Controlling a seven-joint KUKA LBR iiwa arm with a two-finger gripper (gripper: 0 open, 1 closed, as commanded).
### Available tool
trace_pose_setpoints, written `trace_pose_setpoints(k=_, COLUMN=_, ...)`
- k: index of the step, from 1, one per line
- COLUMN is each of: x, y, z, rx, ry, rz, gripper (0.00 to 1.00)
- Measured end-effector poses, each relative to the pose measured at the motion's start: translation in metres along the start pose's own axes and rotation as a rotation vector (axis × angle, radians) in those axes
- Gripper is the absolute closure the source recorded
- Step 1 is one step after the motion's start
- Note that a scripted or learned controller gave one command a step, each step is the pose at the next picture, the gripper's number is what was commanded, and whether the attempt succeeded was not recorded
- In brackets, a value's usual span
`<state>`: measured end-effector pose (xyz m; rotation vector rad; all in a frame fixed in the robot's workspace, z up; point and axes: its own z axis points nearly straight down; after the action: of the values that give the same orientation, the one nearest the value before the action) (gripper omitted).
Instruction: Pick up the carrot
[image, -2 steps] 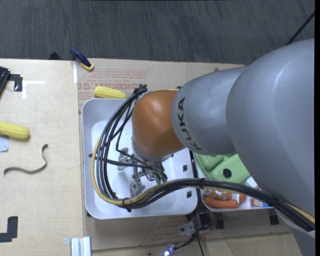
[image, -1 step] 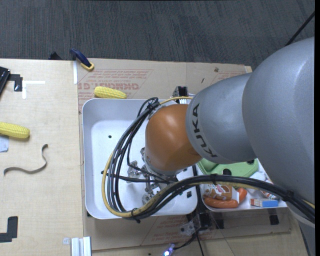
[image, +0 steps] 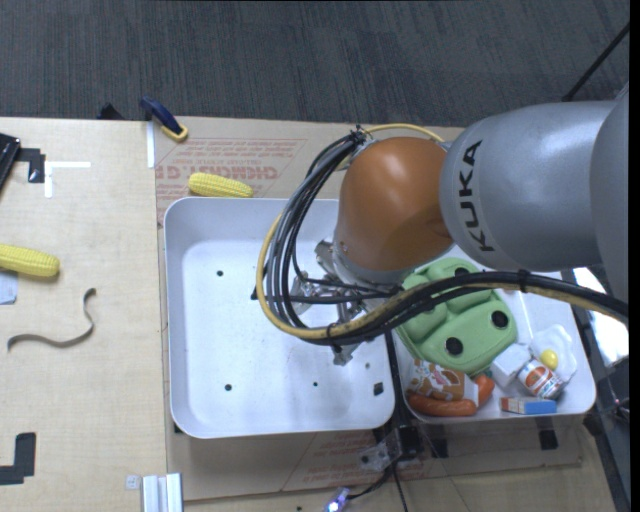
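Note:
The carrot (image: 445, 407) looks like the orange, elongated piece lying at the front of the right bin (image: 585, 400), partly under a printed packet. The grey arm with its orange band reaches in from the right and hangs over the wall between the two bins. My gripper (image: 341, 352) pokes out below the wrist and cable loops, over the right part of the left bin (image: 200, 300), to the left of the carrot and apart from it. Most of the gripper is hidden by the wrist.
A green toy with black holes (image: 460, 322) fills the middle of the right bin, with a small bottle (image: 543, 375) and a box beside it. Two corn cobs (image: 218, 185) (image: 28, 262), a blue clip (image: 165, 118) and a grey cord (image: 55, 335) lie on the bench outside.

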<state>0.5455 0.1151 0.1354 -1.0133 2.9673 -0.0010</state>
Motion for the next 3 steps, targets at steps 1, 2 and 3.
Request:
trace_pose_setpoints(k=1, x=-0.033, y=0.053, z=0.044, rx=-0.003, ry=0.004, rz=0.070, gripper=0.00)
trace_pose_setpoints(k=2, x=-0.067, y=-0.035, z=0.043, rx=0.000, ry=0.000, rz=0.085, gripper=0.00)
trace_pose_setpoints(k=3, x=-0.032, y=0.018, z=0.043, rx=-0.002, ry=0.001, rz=0.055, gripper=0.00)
